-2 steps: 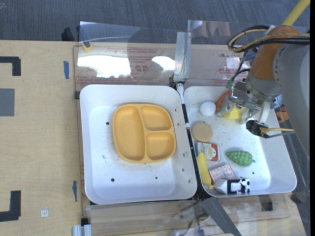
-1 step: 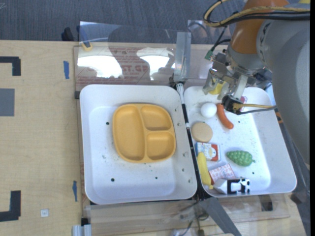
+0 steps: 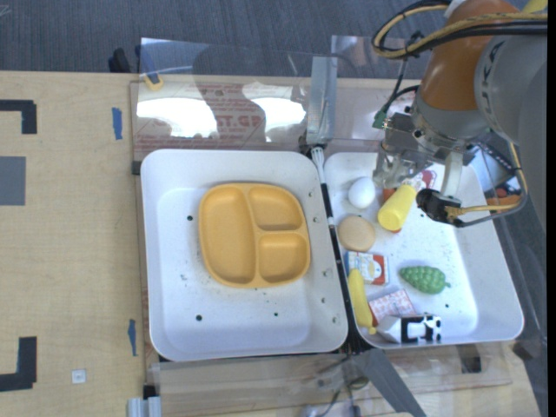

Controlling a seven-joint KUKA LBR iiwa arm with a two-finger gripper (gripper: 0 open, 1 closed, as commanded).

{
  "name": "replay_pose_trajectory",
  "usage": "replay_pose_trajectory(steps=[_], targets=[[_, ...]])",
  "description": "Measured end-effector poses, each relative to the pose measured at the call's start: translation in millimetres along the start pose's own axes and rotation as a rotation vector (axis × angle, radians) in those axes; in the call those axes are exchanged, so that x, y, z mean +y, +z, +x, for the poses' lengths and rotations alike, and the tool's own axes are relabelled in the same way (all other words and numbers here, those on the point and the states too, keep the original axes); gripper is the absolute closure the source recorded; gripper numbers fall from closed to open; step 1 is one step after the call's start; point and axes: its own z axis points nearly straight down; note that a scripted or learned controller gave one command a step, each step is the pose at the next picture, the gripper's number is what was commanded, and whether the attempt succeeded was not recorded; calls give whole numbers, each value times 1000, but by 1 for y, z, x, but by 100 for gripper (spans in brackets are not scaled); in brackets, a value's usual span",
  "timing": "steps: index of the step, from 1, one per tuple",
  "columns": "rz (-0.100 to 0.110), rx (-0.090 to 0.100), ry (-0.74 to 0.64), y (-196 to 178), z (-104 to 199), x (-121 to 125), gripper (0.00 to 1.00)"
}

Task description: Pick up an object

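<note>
My gripper (image 3: pixel 407 177) hangs low over the back of the right bin (image 3: pixel 486 307). Just below it lies a yellow cylinder (image 3: pixel 396 208), tilted, its upper end under the gripper. A white egg (image 3: pixel 360 192) sits to the gripper's left. A tan round bun (image 3: pixel 356 233) is in front of the egg. Something small and red (image 3: pixel 426 180) peeks out beside the gripper. I cannot see anything held between the fingers.
Further forward in the right bin lie a small red-and-white carton (image 3: pixel 375 269), a green bumpy fruit (image 3: pixel 423 278), a long yellow piece (image 3: pixel 359 299), a pink packet (image 3: pixel 392 303) and a black-and-white item (image 3: pixel 421 328). The left bin (image 3: pixel 169 259) holds a yellow divided plate (image 3: pixel 254 233).
</note>
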Motion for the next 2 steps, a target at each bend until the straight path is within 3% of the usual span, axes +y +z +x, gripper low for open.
replay_pose_trajectory(steps=[1, 2], targets=[[4, -1, 477, 21, -50, -55, 100], [4, 1, 531, 21, -1, -102, 100]])
